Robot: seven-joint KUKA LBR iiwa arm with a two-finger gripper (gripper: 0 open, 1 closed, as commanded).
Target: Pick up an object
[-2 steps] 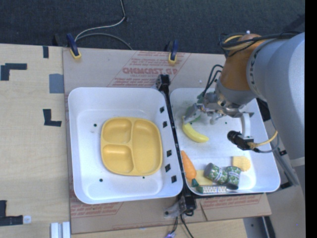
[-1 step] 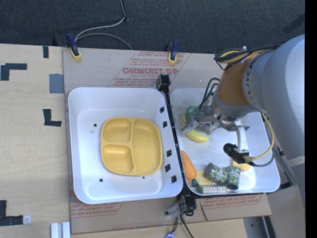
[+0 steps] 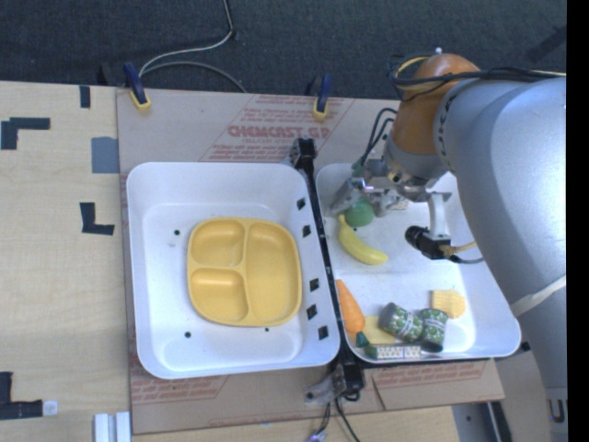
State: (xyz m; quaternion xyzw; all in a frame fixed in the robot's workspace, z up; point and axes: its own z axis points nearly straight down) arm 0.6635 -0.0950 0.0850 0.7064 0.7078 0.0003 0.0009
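Crowding the right bin (image 3: 479, 339) were several small things: a yellow banana (image 3: 362, 247) near its middle, an orange carrot (image 3: 350, 308) along the left wall, two green patterned cans (image 3: 413, 325) lying near the front edge, and a pale yellow block (image 3: 447, 302) just beside them. A small green item (image 3: 359, 215) was seen just above the banana, directly beneath the gripper (image 3: 373, 194), which was lowered over the bin's rear part from the grey arm (image 3: 502, 155). Whether the green item was touched or gripped could not be told. In the left bin (image 3: 147, 247) a yellow divided plate (image 3: 245, 272) was laid alone. Both bins were set on a cardboard sheet (image 3: 258, 127) clamped to a pale wooden bench (image 3: 46, 247), with dark carpet (image 3: 276, 17) beyond.
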